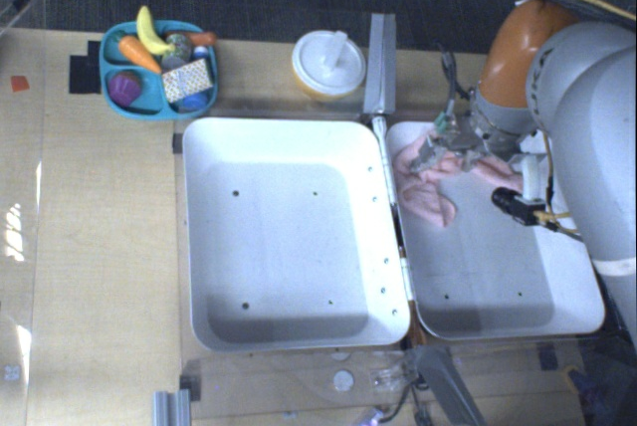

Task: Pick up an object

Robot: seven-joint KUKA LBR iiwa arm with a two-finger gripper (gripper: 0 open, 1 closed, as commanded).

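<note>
Pink cloth [430, 185], right bin [498, 305]: lying crumpled directly beneath the gripper [445, 147], trailing toward the bin's centre; grip state indiscernible.

A pink cloth [430, 185] lies crumpled in the right bin [498, 300], bunched in soft folds in the bin's far left corner, close to the wall it shares with the left bin. Its right part runs under the arm and is hidden there.
</note>
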